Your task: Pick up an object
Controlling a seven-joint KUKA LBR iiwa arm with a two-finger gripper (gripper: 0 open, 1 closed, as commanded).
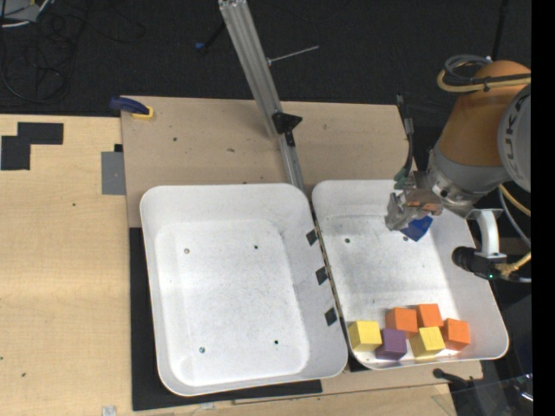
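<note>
Hanging over the far part of the right shallow white plastic bin (486, 319), the two-finger metal gripper (406, 215) is at the end of the big grey arm with an orange band (477, 137), which comes in from the right side. A small blue block (419, 228) sits right at the tip of the gripper, partly hidden by it, with one blue corner poking out below and to the right. It looks like the claw is closed around the blue block, but the fingers themselves are hard to make out. The block is a strong, deep blue with flat sides and sharp corners. At the near end of the same bin there is a little bunch of other blocks, well apart from the gripper: a yellow cube (365, 333), a purple cube (394, 343), a second yellow cube (427, 341), an orange cube (401, 319), another orange cube (428, 314) and a third orange cube (456, 333) by the right wall. They lie close together, some touching. The left shallow white plastic bin (156, 206) sits just beside the right one, and both rest on a light brown wooden bench (199, 146). A long grey metal rail (256, 59) leans up from between the bins toward the back
</note>
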